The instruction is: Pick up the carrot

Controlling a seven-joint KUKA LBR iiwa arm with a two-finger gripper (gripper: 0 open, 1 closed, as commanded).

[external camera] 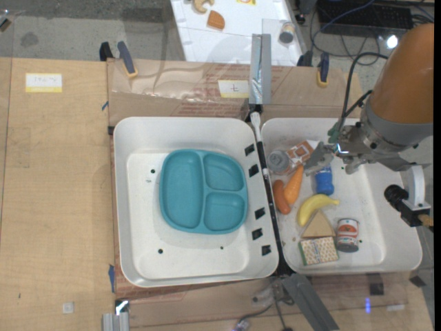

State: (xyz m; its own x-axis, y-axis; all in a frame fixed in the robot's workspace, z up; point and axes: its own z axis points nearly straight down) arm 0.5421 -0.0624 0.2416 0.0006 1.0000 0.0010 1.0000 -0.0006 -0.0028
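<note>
Over the right bin (393,254), near its top, the gripper (324,156) is seen, reaching in from the right. How wide it is set cannot be told, since its tip is dark and blurred against the things under it. Nothing is seen held in it. Behind it, the grey arm (386,133) is seen, with its orange band (417,74) above the wrist.

Just below and to the left of the gripper, the carrot (294,185) is found. It is laid at a slant in the right bin, with its thin end up near the gripper and its thick end down. Whether it is touched by the gripper cannot be told. Beside it on the left, a red pepper (280,196) is seen, close to the bin wall. A grey can (278,161) is set just above the pepper, and a small brown box (300,152) is next to the can.

A blue block (323,183) is placed to the right of the carrot. Below them, a banana (315,206) is laid, and a tan wedge (317,225) is touching it from below. A cracker box (319,251) is set under the wedge, with a red tin (347,234) beside it.

Well apart, in the left bin (131,205), a teal tray (204,190) with three parts is laid flat.
</note>
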